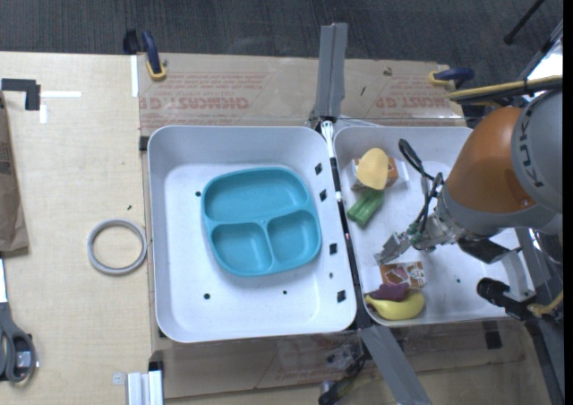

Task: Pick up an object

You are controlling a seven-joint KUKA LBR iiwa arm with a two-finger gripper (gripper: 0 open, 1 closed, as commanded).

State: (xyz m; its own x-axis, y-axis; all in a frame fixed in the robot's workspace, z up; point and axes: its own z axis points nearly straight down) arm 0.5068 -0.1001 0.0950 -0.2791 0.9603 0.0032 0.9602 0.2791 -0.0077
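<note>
The right bin (466,309) holds several small items. A yellow-orange toy (374,168) lies near its back left, with a green piece (365,207) just in front of it. At the front left are a small red-and-white packet (407,274), a purple item (390,290) and a yellow banana (397,306). My gripper (397,249) hangs low over the bin's left half, just above and behind the packet. Nothing visibly hangs from it. The orange-banded wrist (488,170) covers much of the bin's right side.
The left bin (175,242) contains a blue divided plate (261,220). A grey ring (117,245) lies on the bench to the left, scissors (15,349) at the bottom left corner. A black cable (414,161) runs from the wrist over the right bin.
</note>
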